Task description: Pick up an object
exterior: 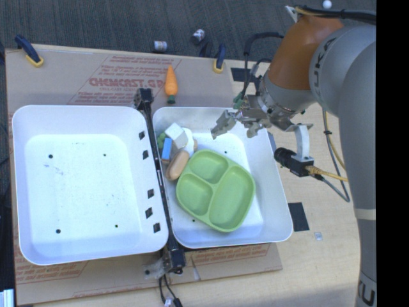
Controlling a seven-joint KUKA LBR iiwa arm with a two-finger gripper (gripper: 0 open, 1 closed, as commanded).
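Note:
In the right bin [271, 190], a green divided plate [215, 189] lies near the front. At its far left corner sit a tan bread-shaped piece [178, 164], a blue piece [167, 149] and a white block [179, 135]. My gripper [238, 125] hovers over the bin's far side, above and right of those small pieces and just behind the plate. Its fingers [221, 125] are open with nothing between them.
The left bin [77, 178] adjoins the right one along a black hinge strip [153, 171]. An orange carrot toy [170, 82] lies on the cardboard behind the bins. Blue clamps [29, 50] hold the cardboard's far edge. The arm's cable [319, 171] hangs right of the bin.

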